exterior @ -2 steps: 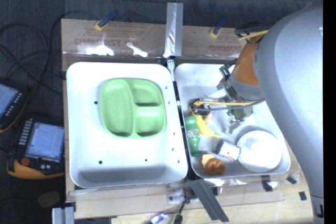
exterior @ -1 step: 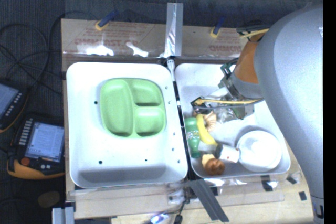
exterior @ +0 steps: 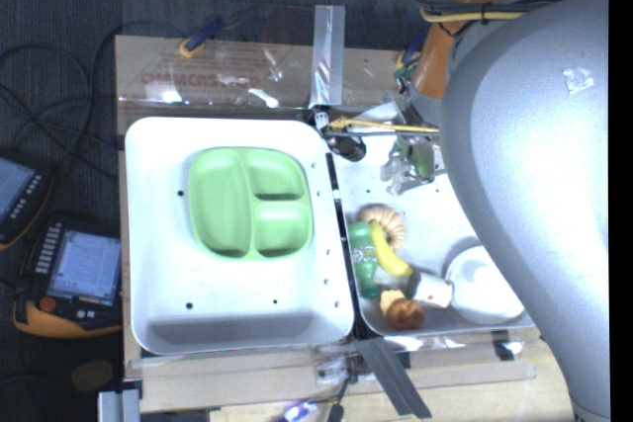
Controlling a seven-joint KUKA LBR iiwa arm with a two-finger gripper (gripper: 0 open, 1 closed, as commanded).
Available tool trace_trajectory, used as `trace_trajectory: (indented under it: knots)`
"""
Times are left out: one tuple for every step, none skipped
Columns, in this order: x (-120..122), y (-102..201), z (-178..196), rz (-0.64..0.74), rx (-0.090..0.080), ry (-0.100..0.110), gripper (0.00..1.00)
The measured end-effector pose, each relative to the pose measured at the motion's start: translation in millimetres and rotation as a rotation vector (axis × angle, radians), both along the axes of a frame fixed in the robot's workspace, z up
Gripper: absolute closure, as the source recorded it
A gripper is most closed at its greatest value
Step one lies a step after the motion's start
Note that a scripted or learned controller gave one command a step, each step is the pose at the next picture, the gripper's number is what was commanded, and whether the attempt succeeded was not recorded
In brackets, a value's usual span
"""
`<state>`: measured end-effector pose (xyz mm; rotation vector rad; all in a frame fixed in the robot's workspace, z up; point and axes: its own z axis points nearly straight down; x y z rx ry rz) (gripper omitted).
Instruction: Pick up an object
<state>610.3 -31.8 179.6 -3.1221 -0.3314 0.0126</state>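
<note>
- Green divided plate is lying in the left bin, well apart from the banana.
- Yellow banana is resting in the right bin, touching a ring doughnut above it and a green item beside it.
- Brown round item and white cup are sitting below the banana.
- Gripper is hanging above the banana; whether its jaws are apart or together cannot be told.

My bench, brown-topped under what looks like a clear plastic sheet at the far side, carries two white bins side by side, the left bin and right bin touching.
</note>
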Motion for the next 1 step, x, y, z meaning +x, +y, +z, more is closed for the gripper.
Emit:
trace_trajectory:
  knots:
    - [-0.1,-0.9,0.1,-0.002,0.0,0.0,0.0]
